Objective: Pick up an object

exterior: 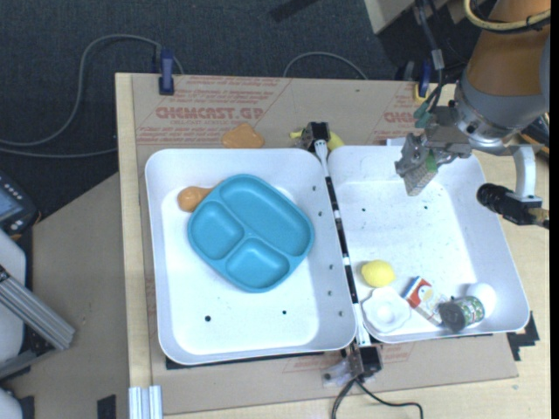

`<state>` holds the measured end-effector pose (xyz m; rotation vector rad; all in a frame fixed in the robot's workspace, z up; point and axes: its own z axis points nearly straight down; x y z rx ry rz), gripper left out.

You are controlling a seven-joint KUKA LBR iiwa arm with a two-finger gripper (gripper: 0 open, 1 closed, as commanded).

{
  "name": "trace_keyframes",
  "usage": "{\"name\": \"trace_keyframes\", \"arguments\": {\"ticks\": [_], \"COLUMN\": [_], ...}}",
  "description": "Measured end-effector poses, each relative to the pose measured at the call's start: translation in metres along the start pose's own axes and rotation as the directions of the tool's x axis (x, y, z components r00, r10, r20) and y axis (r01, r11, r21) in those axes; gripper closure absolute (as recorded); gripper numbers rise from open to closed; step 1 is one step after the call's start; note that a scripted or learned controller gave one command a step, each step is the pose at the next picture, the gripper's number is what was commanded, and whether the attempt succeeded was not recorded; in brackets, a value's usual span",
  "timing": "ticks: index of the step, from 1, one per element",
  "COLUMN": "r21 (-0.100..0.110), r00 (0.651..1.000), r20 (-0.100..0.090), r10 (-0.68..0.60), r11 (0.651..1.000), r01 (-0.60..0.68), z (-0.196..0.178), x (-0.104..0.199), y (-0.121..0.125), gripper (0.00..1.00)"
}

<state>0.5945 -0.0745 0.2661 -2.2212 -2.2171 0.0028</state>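
Found the grey arm with the orange band (507, 68) reaching in from the right, with its hand (417, 171) hanging over the far, bare end of the right shallow white bin (410, 234). Could not tell whether the hand was open or closed; saw nothing carried in it.

Judged the risks as follows. Counted the wide blue three-compartment plastic tray (251, 231) in the left shallow white bin (157, 234) a poor target: too broad and flat, likely to slip or tip. Placed the easier pickings well apart from the hand, at the right bin's near end: a white round cup (385, 312), a small yellow lemon-shaped piece (377, 273), a red-and-white little carton (419, 292) and a green-labelled small can (463, 311). Reckoned a straight descent would close on bare floor. Feared, too, that the carton and can, lying close together, would be nudged aside or caught as a pair.

Noted a pale board surface (262, 103) printed with red lettering, a blue clamp (165, 70) on its far edge, an orange lump (242, 136) beyond the bins, and dark carpet (52, 24) with cables around.
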Motion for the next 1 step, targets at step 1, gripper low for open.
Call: {"name": "trace_keyframes", "arguments": {"ticks": [1], "r21": [-0.005], "r00": [1.0], "r20": [0.006], "r10": [0.005], "r11": [1.0], "r01": [-0.005], "z": [0.0578], "x": [-0.1045], "y": [0.0369], "gripper": [1.0]}}
